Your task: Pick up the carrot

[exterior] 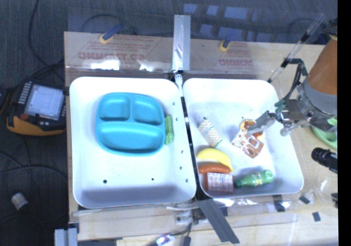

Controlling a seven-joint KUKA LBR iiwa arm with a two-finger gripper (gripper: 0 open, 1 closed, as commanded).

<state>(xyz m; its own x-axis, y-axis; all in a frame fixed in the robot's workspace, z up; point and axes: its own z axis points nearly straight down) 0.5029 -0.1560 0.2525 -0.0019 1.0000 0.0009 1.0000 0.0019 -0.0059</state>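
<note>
The carrot (214, 167) is a short orange-red piece lying in the right bin (230, 89) near its front left, just under a yellow banana (215, 156) and touching a red-labelled can (220, 182). My gripper (262, 122) reaches in from the right and hangs over the bin's right half, right beside the upper edge of a white and red snack packet (248, 139). It is well to the right of the carrot and farther back. Nothing can be seen held in it.
A green bottle (253, 178) lies along the right bin's front wall. A patterned cylinder (209, 132) sits behind the banana. The left bin (82, 146) holds a blue divided plate (130, 122) and a green item (168, 129) by its right wall.
</note>
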